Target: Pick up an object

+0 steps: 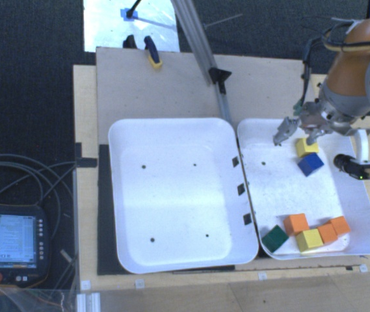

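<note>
Camera view: we see the gripper (300, 134) spread wide, holding nothing. It hangs near the right bin's (257, 130) far edge, beside the yellow cube (306, 147)

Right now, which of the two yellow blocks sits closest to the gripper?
The upper yellow block, just below the gripper and touching the blue block. The other yellow block lies among the orange ones near the bin's bottom edge.

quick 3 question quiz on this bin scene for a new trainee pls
1. True or false: all the blocks lie in the right bin.
2. Which block lies nearest the gripper? A) green block B) upper yellow block C) blue block
3. How many orange blocks are in the cluster at the bin's near end?

Key: 1 true; 2 B; 3 three, at and.
</note>
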Robot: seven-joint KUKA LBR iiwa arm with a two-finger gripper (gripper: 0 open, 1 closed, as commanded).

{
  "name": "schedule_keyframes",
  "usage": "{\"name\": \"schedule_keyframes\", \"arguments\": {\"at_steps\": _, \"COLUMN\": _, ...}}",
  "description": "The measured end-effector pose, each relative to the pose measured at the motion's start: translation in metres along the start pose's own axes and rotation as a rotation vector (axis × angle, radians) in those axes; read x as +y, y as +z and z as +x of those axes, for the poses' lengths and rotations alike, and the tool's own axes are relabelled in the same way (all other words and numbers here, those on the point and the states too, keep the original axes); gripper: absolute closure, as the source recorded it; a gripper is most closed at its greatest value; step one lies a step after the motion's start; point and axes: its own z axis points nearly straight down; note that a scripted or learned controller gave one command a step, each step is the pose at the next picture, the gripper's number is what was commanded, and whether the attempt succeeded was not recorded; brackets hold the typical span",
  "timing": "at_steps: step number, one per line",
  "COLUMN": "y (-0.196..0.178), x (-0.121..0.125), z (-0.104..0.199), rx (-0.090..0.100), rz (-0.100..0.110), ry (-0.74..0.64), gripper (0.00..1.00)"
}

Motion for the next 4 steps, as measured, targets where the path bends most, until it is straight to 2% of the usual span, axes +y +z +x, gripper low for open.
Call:
{"name": "schedule_keyframes", "arguments": {"at_steps": 1, "y": 0.058, "x": -0.001, "z": 0.009, "rx": 0.001, "rz": 0.001, "ry": 0.000, "gripper": 0.00}}
{"name": "schedule_keyframes", "arguments": {"at_steps": 2, "y": 0.075, "x": -0.001, "z": 0.009, "rx": -0.001, "rz": -0.003, "ry": 0.002, "gripper": 0.00}}
{"name": "schedule_keyframes", "arguments": {"at_steps": 3, "y": 0.063, "x": 0.001, "z": 0.008, "rx": -0.001, "rz": -0.007, "ry": 0.000, "gripper": 1.00}}
{"name": "schedule_keyframes", "arguments": {"at_steps": 4, "y": 0.017, "x": -0.002, "z": 0.010, "rx": -0.001, "rz": -0.009, "ry": 0.002, "gripper": 1.00}}
